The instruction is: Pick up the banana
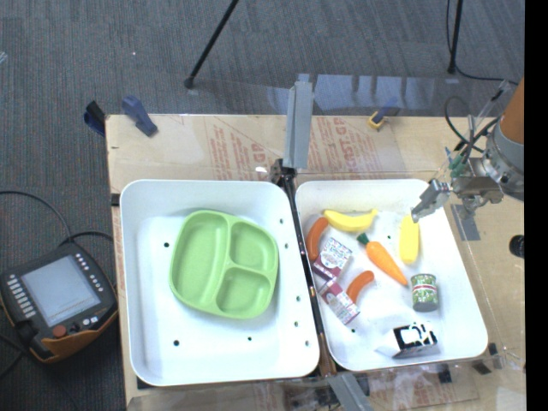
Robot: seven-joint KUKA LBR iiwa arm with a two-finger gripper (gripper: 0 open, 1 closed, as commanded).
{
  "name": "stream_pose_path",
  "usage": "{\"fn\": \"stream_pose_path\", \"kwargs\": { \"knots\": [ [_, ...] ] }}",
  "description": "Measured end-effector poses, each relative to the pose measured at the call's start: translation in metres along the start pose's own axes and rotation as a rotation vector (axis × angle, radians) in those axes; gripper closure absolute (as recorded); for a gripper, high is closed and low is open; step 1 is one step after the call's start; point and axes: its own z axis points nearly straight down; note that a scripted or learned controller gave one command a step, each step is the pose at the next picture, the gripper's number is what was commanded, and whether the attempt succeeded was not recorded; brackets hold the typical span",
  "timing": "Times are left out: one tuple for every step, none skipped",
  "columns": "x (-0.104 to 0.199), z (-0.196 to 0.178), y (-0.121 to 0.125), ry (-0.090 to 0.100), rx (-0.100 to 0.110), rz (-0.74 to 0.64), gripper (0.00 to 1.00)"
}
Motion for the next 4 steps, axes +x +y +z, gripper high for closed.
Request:
{"fn": "stream_pose_path", "kwargs": {
  "knots": [
    [-0.041,0.137,0.027,0.001,0.000,-0.140,0.00],
    [-0.036,0.193,0.066,0.006,0.000,-0.139,0.00],
    [-0.036,0.183,0.066,0.004,-0.001,-0.141,1.00],
    [0.059,0.058,0.058,0.000,-0.001,-0.024,1.00]
  ]
}}
